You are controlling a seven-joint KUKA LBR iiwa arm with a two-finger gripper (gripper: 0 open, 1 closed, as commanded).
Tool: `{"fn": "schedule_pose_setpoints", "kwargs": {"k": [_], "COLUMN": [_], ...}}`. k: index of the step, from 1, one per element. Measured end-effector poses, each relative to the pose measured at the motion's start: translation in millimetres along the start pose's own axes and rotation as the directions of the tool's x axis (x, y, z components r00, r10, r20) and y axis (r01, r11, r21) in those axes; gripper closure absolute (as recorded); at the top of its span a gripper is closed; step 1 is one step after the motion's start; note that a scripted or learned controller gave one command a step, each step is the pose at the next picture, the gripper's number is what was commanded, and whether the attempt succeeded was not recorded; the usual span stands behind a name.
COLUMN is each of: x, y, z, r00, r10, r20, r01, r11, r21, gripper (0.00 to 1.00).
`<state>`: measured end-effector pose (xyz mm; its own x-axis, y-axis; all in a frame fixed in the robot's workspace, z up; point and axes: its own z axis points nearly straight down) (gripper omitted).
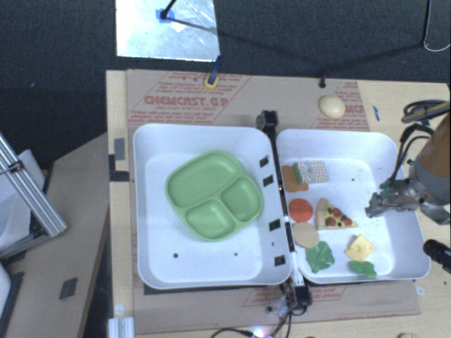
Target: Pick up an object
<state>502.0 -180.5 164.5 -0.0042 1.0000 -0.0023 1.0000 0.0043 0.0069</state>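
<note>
The right bin (380, 150) holds several toy foods: a pizza slice (332, 215), a red tomato (301, 209), a tan round piece (306, 235), a green leafy piece (320, 257), a yellow cheese wedge (360, 248) with a small green piece (363, 267) beside it, a brown toast piece (292, 178) and a speckled grey block (312, 171). My gripper (382, 204) hangs over the right side of this bin, a short way right of the pizza slice. Nothing shows between its fingers.
The left bin (151, 160) carries a green divided plate (214, 195). A beige egg-shaped object (332, 105) lies on the cardboard behind the right bin. Black clips run along the divider between the bins (276, 196). A foil sheet (168, 20) lies at the back.
</note>
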Motion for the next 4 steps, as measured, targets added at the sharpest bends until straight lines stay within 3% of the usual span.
{"fn": "schedule_pose_setpoints", "kwargs": {"k": [1, 4], "x": [-0.5, 88.7], "y": [1.7, 118.0], "z": [-52.8, -49.0], "r00": [1.0, 1.0], "r10": [0.0, -0.004], "r20": [0.0, -0.003], "r01": [0.0, 0.004], "r11": [1.0, 1.0], "r21": [0.002, 0.002], "gripper": [1.0, 1.0]}}
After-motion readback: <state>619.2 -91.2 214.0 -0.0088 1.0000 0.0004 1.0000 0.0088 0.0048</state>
